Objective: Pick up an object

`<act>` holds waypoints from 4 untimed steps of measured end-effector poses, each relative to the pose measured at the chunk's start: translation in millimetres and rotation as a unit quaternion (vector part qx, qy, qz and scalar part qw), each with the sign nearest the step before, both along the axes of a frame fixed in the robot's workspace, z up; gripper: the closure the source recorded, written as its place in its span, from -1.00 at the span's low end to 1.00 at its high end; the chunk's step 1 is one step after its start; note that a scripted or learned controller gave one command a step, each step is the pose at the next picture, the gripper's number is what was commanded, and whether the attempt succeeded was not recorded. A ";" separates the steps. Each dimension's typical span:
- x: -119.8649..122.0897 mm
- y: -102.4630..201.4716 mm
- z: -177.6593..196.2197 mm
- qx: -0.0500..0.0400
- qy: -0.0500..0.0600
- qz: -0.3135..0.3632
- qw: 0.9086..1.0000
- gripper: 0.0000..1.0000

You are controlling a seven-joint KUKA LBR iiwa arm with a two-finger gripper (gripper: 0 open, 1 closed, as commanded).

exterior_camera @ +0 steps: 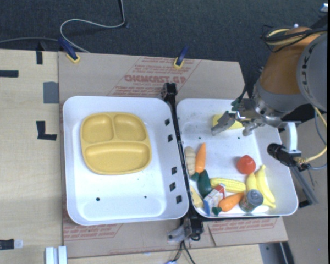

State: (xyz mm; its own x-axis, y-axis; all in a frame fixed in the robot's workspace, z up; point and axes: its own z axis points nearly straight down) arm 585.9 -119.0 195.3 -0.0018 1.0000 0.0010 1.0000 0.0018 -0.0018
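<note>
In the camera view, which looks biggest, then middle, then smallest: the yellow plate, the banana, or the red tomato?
1. The yellow plate, by far the biggest.
2. The banana.
3. The red tomato, the smallest.
All lie in the bins at a similar distance, so the order looks reliable.

A yellow object (224, 118) lies partly hidden under the end effector (231, 121), its kind unclear. The arm (297, 70) behind the end effector is cut off by the right edge.
</note>
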 end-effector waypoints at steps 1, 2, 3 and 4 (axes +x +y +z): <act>-7.0 -17.6 -107.8 0.000 -0.001 -0.001 1.000 -1.00; -19.7 19.9 -109.0 -0.005 -0.004 -0.002 1.000 -1.00; -19.7 21.8 -99.8 -0.003 -0.003 -0.002 1.000 1.00; -19.7 20.3 -99.5 -0.004 -0.003 -0.002 1.000 -1.00</act>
